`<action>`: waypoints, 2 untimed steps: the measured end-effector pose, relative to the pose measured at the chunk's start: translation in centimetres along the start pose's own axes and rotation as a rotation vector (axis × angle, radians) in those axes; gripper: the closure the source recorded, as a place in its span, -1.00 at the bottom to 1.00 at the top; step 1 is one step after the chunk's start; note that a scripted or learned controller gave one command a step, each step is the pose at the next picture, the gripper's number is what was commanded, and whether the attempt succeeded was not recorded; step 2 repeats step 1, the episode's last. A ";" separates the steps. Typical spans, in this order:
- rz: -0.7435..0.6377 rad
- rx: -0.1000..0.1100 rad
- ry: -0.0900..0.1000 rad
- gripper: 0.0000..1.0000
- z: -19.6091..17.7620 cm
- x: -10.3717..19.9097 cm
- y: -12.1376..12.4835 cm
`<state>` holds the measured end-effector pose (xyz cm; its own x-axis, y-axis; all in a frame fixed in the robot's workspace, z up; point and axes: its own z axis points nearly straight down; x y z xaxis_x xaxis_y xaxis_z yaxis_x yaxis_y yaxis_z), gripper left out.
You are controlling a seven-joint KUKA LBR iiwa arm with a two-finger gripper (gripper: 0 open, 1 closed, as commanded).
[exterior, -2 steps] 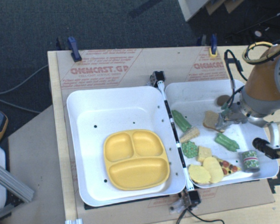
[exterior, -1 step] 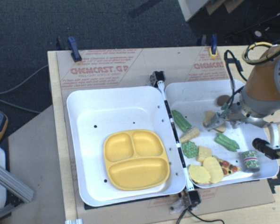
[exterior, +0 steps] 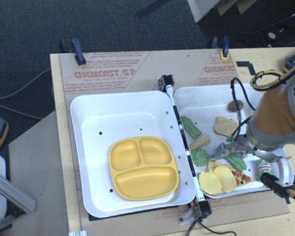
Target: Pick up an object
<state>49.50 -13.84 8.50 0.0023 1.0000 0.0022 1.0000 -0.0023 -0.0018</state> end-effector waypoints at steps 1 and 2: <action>-0.001 -0.006 -0.004 1.00 -1.0 -0.1 0.3; -0.001 -0.006 -0.004 1.00 -1.0 -0.1 0.3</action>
